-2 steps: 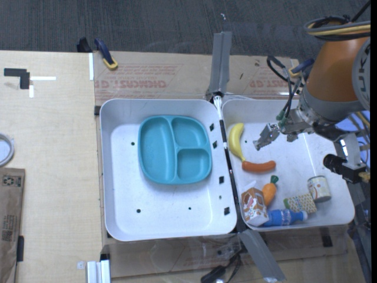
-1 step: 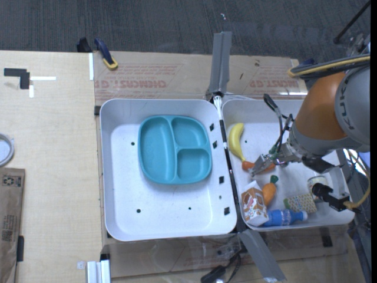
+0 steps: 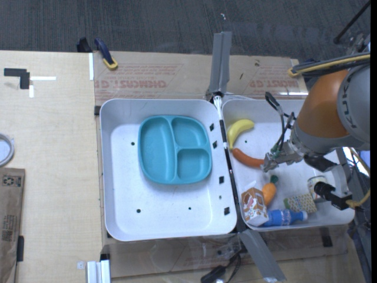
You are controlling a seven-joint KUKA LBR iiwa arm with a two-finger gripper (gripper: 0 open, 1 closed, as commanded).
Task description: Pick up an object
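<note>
Right bin (image 3: 259, 106), white, shallow: holds all loose items.
- Banana (image 3: 238, 129), yellow, curved, near the bin's left wall toward the far end.
- Long orange item (image 3: 247, 157), carrot-like, lying just below the banana, slanting toward the tool.
- Small orange piece (image 3: 269, 191), with a green tip, just below the tool.
- Snack packet (image 3: 253, 206), white and red, against the left wall at the near end.
- Blue bottle (image 3: 284, 217), on its side along the near wall, touching the packet.
- Speckled green-tan item (image 3: 301, 203), just above the bottle.

Tool (image 3: 272, 163): low over the bin's middle, tip beside the right end of the long orange item; nothing seen between its fingers, and whether they are spread cannot be told.

Left bin (image 3: 112, 175): teal divided plate (image 3: 175, 149), three compartments, centred toward the far side; bare white floor around it on all sides, widest at the near end.

Tabletop (image 3: 47, 158): light wood, left of the bins.

Open room in the right bin: far right corner and the strip between banana and arm.
</note>
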